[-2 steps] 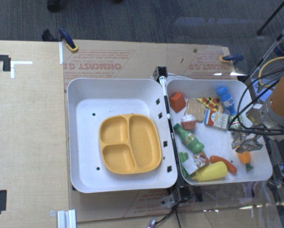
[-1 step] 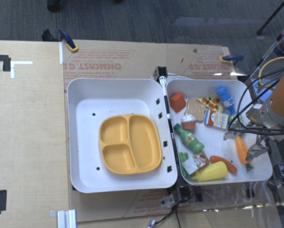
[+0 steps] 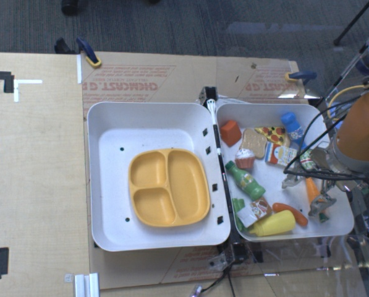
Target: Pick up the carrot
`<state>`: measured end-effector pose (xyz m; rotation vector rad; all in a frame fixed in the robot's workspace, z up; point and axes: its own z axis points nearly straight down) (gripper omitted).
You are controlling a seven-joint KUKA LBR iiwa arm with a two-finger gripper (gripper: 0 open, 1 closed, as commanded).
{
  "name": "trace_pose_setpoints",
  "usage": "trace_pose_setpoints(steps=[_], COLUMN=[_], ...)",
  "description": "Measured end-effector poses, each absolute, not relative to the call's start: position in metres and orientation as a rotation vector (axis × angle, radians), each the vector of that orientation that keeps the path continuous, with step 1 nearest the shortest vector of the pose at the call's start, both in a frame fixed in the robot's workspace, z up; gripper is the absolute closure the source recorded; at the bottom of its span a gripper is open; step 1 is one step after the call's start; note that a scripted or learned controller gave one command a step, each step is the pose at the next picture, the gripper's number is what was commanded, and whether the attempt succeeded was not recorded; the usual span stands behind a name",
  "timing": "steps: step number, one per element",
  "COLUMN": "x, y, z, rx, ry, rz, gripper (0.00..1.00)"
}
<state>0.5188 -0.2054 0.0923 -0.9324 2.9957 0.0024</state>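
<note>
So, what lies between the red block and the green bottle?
In the camera view, a small cupcake sits between the red block and the green bottle.

— Where does the camera sit?
— Fixed above the bench, looking down at a slant, fairly far, taking in both shallow white plastic bins (image 3: 97,184), the gripper at right.

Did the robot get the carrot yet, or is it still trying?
Not yet, as far as the picture shows. The grey arm's gripper is down inside the right white bin, right beside the small orange carrot. Cables hide whether it has grabbed it. The carrot looks low in the bin, not lifted. Left to do: grip it properly and raise it out.
</note>
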Motion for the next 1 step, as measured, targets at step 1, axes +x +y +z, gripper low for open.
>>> trace_pose_setpoints(steps=[1], x=[0.5214], y=[-0.2036], z=[0.1023], rx=[-0.934], ry=[2.989], rz=[0.001], gripper=[1.0])
